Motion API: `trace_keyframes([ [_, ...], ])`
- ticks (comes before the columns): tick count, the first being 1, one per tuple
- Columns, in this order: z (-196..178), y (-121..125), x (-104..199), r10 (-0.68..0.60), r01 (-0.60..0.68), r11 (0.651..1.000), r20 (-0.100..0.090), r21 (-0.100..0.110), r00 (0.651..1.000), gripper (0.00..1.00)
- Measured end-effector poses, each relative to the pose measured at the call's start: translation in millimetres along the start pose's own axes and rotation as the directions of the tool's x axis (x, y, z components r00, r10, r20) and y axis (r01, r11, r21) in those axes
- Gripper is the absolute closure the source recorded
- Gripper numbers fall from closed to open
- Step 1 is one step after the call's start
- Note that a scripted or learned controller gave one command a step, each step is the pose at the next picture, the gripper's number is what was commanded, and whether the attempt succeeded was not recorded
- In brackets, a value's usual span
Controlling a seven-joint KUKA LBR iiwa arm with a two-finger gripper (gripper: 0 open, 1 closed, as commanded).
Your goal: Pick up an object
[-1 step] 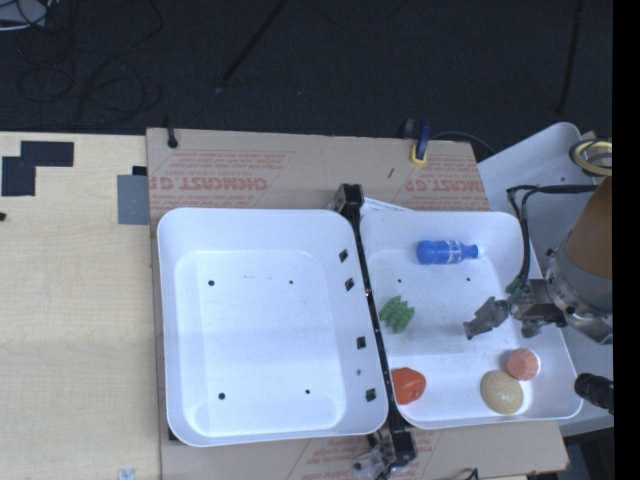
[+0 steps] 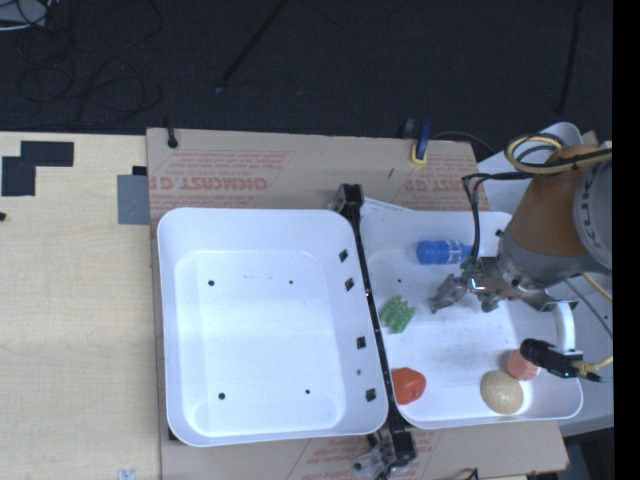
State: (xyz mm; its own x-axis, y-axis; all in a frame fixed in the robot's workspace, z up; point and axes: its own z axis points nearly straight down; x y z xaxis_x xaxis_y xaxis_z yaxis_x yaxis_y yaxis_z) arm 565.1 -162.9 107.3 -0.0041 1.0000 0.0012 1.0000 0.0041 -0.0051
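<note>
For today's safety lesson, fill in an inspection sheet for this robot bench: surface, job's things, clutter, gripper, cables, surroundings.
Surface: two white bins side by side, left bin and right bin, on cardboard.
Job's things: in the right bin, a blue cylinder, green piece, orange-red object, cream ball and pink object.
Clutter: nothing seen.
Gripper: gripper low over the right bin, between the blue cylinder and green piece; nothing seen between its fingers.
Cables: yellow loop and black lead on the arm; dark cables on the floor behind.
Surroundings: pale wooden table, dark floor.
</note>
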Motion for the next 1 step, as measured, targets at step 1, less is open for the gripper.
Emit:
trace_keyframes([
  [1, 21.1, 76.2, -16.3, -0.002, 0.002, 1.0, 0.001, -0.001, 1.0, 0.0],
])
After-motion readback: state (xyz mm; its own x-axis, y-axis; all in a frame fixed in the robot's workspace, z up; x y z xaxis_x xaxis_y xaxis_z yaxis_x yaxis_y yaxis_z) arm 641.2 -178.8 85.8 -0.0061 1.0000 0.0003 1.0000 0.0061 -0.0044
